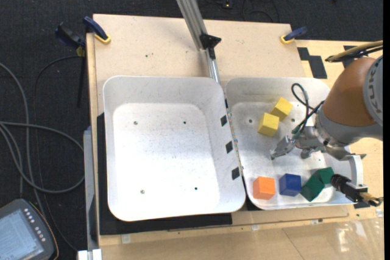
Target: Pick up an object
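1. The left bin (122, 131) sits at nine o'clock of the bench, a shallow white tray with a speckled floor.
2. The right bin (244, 100) touches it along their shared edge and carries every block.
3. Two yellow blocks (269, 124) lie near the bin's centre, one just at two o'clock of the other.
4. The orange block (264, 187) rests at six o'clock, against the near wall; the blue block (290, 184) is just at its three o'clock.
5. The gripper (281, 151) hangs above bare floor between the yellow pair and the blue block, pinching nothing; whether its pincer is spread or pressed together cannot be told.
6. The green block (317, 184) lies at four o'clock, tilted beside the wrist.
7. The blocks look small, stiff and light, probably smooth-sided; flat opposite faces seem the best hold.
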`<state>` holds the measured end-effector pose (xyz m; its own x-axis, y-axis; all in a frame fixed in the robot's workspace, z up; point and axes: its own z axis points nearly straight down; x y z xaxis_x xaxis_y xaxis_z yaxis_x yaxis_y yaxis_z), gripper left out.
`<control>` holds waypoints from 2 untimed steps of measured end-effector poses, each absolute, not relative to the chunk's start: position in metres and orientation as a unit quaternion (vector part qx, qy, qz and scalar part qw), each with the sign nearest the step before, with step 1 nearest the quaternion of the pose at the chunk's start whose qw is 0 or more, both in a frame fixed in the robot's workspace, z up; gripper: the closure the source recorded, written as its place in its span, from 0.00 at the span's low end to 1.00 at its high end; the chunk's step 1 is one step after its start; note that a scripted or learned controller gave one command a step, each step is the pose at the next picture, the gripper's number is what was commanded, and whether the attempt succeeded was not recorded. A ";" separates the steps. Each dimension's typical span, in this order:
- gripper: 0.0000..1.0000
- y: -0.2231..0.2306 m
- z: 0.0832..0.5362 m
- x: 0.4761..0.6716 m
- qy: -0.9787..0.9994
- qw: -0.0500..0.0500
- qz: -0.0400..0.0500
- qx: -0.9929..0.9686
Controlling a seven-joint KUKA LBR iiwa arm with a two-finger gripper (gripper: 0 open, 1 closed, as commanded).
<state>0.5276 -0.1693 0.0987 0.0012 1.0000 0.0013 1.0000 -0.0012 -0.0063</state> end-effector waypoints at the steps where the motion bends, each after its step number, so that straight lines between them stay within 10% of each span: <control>1: 1.00 -0.170 0.113 0.530 -0.707 -0.001 0.000 -0.707; 2: 1.00 -0.167 0.156 0.529 -0.708 -0.003 -0.001 -0.706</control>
